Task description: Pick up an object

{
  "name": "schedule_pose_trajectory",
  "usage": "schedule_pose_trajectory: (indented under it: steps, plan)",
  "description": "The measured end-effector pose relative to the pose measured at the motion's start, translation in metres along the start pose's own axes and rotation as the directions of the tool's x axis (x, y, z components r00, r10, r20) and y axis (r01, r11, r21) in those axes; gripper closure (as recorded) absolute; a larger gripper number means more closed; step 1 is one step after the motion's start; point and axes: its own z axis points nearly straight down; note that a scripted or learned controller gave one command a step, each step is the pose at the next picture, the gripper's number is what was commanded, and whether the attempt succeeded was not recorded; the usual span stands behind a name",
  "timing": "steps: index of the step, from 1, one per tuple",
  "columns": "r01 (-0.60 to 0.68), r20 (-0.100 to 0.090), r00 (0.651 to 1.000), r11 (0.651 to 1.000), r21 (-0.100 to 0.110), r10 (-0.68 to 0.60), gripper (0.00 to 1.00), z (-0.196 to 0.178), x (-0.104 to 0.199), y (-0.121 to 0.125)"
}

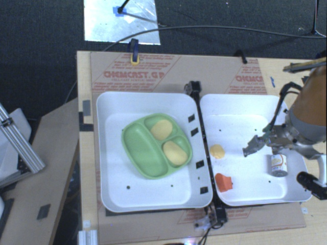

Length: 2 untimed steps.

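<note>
In the right bin lie a small round yellow piece near the left wall, an orange-red piece at the front left, and a small white can with an orange label standing at the right. My gripper hangs low over the bin's middle, pointing left. It is between the yellow piece and the can, apart from both, with the can just to its lower right. Nothing shows in its grasp.
The left bin holds a green divided plate with two yellow pieces in its right compartments. A black divider with clips separates the bins. The grey and orange arm covers the right bin's far right side.
</note>
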Motion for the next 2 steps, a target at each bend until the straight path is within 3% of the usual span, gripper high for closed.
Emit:
schedule_pose_trajectory:
  steps: [1,2]
  plan:
    - [0.003,0.002,1.0,1.0,-0.011,-0.003,0.0,-0.005,0.0,0.002]
    - [0.0,0.001,1.0,1.0,-0.006,0.0,0.0,0.057,-0.001,-0.002]
